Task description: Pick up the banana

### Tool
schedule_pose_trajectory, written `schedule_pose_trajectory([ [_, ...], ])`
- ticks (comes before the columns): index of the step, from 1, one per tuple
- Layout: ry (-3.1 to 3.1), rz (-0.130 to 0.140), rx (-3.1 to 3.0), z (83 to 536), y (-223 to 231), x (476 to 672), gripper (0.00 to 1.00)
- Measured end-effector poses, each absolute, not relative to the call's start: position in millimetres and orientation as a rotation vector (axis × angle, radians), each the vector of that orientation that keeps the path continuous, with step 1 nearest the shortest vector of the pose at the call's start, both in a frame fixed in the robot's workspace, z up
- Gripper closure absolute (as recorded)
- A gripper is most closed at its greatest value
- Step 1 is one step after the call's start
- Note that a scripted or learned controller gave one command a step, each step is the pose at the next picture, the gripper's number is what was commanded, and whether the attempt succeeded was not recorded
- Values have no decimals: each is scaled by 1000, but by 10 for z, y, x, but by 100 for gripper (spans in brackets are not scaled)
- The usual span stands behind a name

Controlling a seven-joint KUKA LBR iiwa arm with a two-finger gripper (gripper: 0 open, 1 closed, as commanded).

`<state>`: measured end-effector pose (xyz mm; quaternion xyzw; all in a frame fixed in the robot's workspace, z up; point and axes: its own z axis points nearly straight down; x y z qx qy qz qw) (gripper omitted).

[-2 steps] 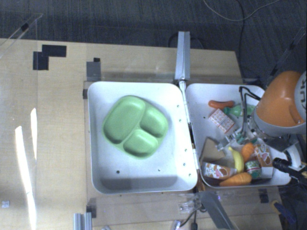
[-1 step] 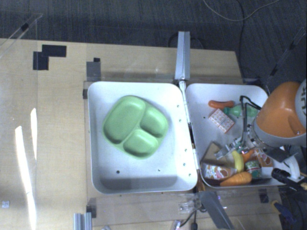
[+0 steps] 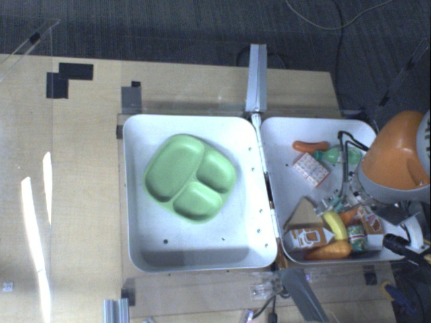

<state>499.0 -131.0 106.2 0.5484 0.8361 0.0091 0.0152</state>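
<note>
I see the smooth yellow banana (image 3: 335, 225) lying crowded among packets near the right bin's (image 3: 272, 200) front edge. My end effector (image 3: 350, 197) hovers beside it; I can't tell its opening.

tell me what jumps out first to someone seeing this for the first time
The big green three-compartment plate stands out first, alone in the left bin. Next comes the arm's orange band at the right edge, over the right bin. Beneath it the right bin holds a crowded pile of small items, with the yellow banana lying near the front among a brown carton and a carrot.
</note>
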Motion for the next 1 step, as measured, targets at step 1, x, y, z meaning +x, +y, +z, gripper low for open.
schedule_pose_trajectory([
  [1,2505,6,1888,1856,-583,5210,100],
])
